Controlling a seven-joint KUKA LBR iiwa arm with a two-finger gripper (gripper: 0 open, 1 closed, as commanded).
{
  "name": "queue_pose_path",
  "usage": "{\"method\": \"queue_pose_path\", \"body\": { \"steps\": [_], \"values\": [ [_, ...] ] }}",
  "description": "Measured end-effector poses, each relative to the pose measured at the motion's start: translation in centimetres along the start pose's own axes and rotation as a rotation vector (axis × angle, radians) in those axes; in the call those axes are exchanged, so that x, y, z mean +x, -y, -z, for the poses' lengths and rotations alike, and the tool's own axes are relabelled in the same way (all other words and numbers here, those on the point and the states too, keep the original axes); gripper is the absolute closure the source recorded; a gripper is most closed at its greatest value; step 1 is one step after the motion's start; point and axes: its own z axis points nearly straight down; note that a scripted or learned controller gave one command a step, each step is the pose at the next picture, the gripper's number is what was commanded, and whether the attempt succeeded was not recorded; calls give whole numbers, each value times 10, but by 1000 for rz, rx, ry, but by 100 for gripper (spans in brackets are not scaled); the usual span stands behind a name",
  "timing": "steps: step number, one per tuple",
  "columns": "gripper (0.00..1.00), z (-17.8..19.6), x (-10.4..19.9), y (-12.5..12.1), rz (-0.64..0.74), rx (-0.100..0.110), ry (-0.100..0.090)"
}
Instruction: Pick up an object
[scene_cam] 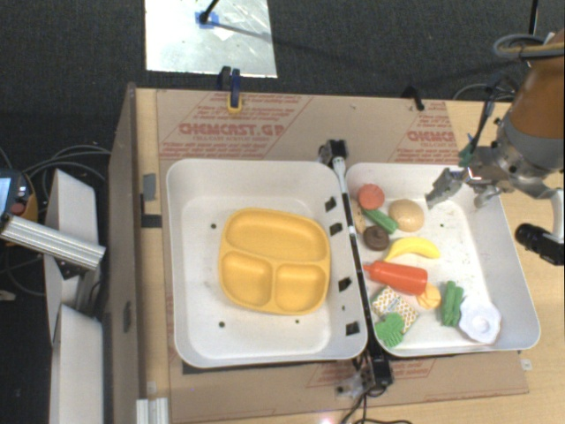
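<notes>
- The arm [537,104] reaches in over the right bin [521,281], and its gripper [466,184] hangs above the bin's far end, beyond all the food pieces.
- Two pale finger tips [440,190] point down and outward, with nothing between them. From this slant I cannot tell whether the jaws stand apart or together.
- The task's thing could be any piece in the right bin. They are crowded along the side of that bin that meets the left bin [190,263].
- Nearest the gripper, at the far end of the right bin, are a red-orange ball [371,195] and a tan round piece [407,214], with a green pod [380,220] and a dark brown piece [377,236] close by.
- Toward the middle of the right bin a banana [413,249] lies just beyond a carrot [399,276].
- At its near end sit a waffle-patterned piece [395,306], green leafy pieces [452,303] and a white disc [479,324].
- The left bin holds a yellow divided plate [274,260].
- The step in hand looks like the approach: nothing is gripped and the gripper is not yet over a target.
- The next move calls for shifting toward the tan round piece, then descending with the jaws wide enough to straddle it.
- The crowding is the risk, since a finger could land on a neighbouring piece.
</notes>
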Motion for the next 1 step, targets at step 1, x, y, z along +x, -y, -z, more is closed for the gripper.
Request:
{"method": "queue_pose_path", "body": {
  "steps": [1],
  "values": [
    [0,-109,34,-22,4,6,-3]
  ]
}}
